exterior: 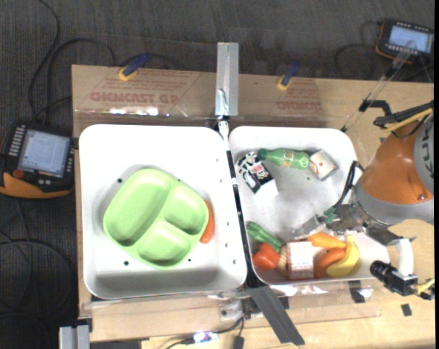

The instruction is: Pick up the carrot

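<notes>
The arm point(405, 173) is seen reaching in from the right, its orange band point(391, 174) turned toward the camera. The pincer point(334, 222) is lowered, apparently pointing down-left; its tip is poorly resolved.

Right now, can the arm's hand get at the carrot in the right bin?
Probably yes: the hand is just above the carrot, whose upper side is exposed, though a white box and a banana crowd it.

One fixed camera hangs above the tabletop point(161, 86), looking down at a slant, far enough off to take in both white bins point(89, 195) whole. The arm point(397, 177) enters from its right side
</notes>
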Controlling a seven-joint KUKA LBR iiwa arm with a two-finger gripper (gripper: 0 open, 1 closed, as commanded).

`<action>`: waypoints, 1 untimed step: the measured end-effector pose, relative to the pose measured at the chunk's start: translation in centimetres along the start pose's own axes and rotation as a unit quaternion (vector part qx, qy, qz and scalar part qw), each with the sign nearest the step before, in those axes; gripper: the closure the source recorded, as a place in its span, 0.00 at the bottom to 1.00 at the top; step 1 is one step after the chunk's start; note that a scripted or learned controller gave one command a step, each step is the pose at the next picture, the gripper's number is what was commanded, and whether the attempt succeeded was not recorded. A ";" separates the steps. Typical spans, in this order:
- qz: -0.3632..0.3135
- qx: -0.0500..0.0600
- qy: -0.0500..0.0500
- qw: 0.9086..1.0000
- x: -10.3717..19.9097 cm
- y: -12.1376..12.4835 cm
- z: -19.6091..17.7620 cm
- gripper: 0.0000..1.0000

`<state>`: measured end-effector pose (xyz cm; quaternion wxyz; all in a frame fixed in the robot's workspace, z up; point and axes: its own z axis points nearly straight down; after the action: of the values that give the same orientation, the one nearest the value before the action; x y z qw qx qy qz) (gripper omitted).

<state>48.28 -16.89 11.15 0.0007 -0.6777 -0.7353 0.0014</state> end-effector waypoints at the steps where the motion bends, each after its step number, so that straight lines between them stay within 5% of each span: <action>1: -0.001 0.000 0.002 1.000 0.2 0.0 -0.8 1.00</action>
<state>48.31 -16.67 11.99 0.0023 -0.6772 -0.7358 0.0004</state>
